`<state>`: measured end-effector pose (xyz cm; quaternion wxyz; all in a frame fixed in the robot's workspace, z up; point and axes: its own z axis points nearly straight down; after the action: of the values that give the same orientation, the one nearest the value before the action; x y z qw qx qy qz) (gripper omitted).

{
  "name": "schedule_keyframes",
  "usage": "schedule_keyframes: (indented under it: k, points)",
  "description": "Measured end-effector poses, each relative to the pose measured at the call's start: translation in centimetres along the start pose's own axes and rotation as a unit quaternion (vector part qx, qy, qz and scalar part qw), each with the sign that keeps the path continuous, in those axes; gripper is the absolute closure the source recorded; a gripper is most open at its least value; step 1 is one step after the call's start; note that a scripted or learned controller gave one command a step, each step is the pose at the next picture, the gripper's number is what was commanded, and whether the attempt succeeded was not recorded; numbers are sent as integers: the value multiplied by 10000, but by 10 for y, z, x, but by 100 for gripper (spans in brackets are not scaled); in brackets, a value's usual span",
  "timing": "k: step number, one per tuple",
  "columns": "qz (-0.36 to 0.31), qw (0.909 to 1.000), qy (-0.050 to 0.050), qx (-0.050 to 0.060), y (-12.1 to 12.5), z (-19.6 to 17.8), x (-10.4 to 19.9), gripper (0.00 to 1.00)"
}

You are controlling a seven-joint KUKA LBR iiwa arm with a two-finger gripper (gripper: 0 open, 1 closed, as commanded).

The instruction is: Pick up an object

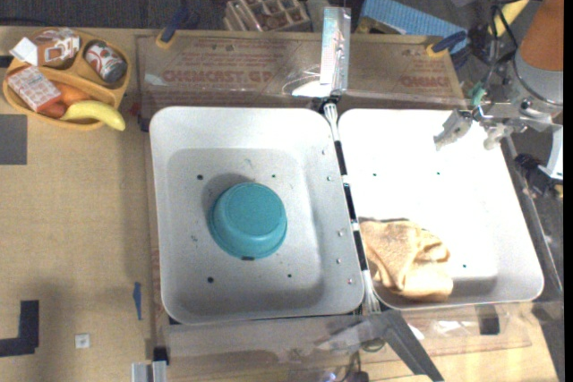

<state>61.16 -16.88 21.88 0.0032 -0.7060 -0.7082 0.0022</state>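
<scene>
Cloth (406, 257), tan and crumpled, lies at the near left corner of the right bin (501, 219), touching the near wall and the wall shared with the left bin (179, 148). From the cloth back to the far rim the right bin's white floor is bare, leaving wide room in its middle and right side. In the left bin a teal bowl (250, 219) sits upside down near the centre, well apart from all four walls, with bare floor all round it. The two bins touch along a narrow seam running away from the camera. Over the far right corner of the right bin hangs the claw (470, 129), its two fingers spread apart with nothing between them, well apart from the cloth and the bowl. Behind it the grey arm (537, 58) with its orange band reaches in from the right. Off to the far left on the counter (72, 219) stands a yellow tray (18, 91) with a banana (94, 113) and small packets. Beyond the bins lie a brown cardboard strip (224, 67), then a clutter of boxes and cables on the floor.
</scene>
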Motion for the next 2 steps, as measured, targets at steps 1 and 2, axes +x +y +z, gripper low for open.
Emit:
schedule_keyframes:
  k: [1,2]
  points:
    - [113,9999,1,-2,-77,104,-2,0]
    - [-548,9985,-13,-90,-125,132,9,0]
